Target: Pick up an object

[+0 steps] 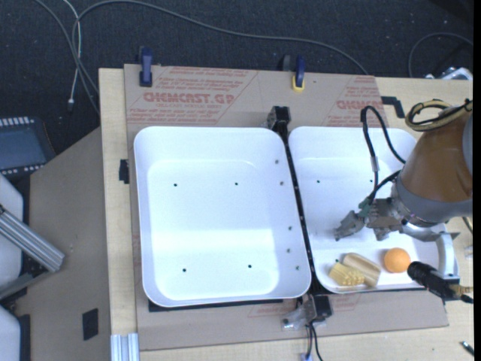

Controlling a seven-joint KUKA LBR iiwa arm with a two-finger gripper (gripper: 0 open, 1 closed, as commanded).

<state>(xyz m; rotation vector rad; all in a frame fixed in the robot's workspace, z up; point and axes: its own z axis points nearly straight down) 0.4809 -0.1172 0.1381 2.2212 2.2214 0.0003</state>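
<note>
In the right bin (331, 156) my gripper (347, 226) hangs low near the front half, pointing left, with nothing visibly in it. Just in front of it, by the bin's front edge, lie a yellow ridged piece like a corn cob (346, 276) and a tan roll-shaped piece (364, 263) touching each other. An orange ball (396, 259) sits to their right, under my wrist. The gripper stands a short way behind the tan piece and apart from all three.
The left bin (210, 224) lies beside the right one, with a black divider strip (294, 194) between them. My grey arm with its orange band (443, 164) and black cables covers the right bin's right side. Clamps stand at the board's back edge.
</note>
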